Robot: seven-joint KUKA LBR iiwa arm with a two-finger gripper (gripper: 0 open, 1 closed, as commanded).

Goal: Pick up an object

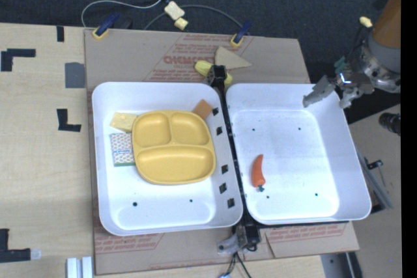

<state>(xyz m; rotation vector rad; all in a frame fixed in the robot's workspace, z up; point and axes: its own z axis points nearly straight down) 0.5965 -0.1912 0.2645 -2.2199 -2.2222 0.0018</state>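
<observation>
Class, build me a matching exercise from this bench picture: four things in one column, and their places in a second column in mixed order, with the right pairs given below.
Things:
1. yellow divided plate
2. orange carrot-like piece
3. claw
4. patterned sponge

Places:
A. over the far right corner of the right bin
B. lying in the right bin, near its left wall
C. at the plate's left edge, in the left bin
D. filling the middle of the left bin

Pairs: 1-D, 2-B, 3-A, 4-C
</observation>
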